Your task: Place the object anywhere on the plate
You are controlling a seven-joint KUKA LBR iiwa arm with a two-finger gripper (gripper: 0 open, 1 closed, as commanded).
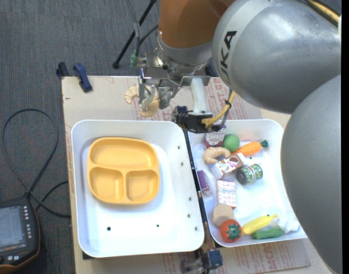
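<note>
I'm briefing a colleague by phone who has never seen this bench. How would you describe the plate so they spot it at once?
Look at the left white bin of the two. Lying flat in its upper left part is the plate, a yellow rounded tray moulded into three compartments. The food items crowd the right bin; the plate is the one large yellow thing in the left bin.

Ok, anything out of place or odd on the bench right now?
Yes: a small purple packet sits wedged at the seam between the two shallow white bins, against the right bin's left wall instead of among the toy food. The yellow three-compartment plastic plate lies flat.
</note>
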